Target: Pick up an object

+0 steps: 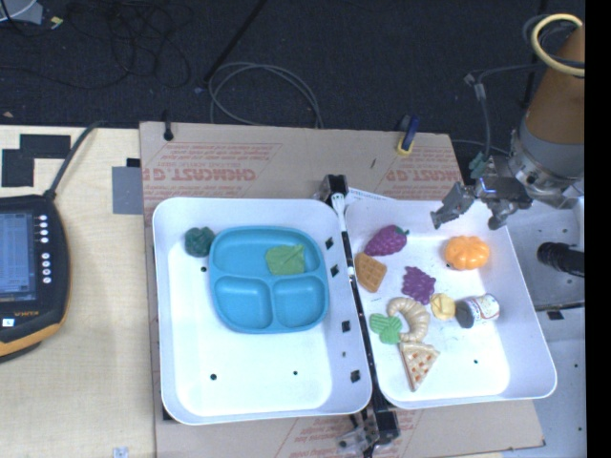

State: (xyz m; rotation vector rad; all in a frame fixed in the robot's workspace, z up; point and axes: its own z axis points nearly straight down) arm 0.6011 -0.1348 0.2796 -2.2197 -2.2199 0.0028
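Observation:
My gripper [472, 209] hangs over the far edge of the right bin [520, 351], its two dark fingers spread open with nothing between them. Just below it lies an orange pumpkin-shaped toy [467, 252]. Further left in this bin are a purple grape bunch [386, 240], a second purple cluster [417, 282], a brown waffle-like piece [369, 273], a tan croissant [410, 316], a green leafy piece [386, 328], a small yellow piece [442, 305], a dark-and-white roll [476, 310] and a pizza slice [417, 363].
The left bin [181, 351] holds a blue divided plate [267, 280] with a light green leaf [285, 258] in one compartment, and a dark green lump [199, 241] beside the plate. A teach pendant [24, 265] lies at far left.

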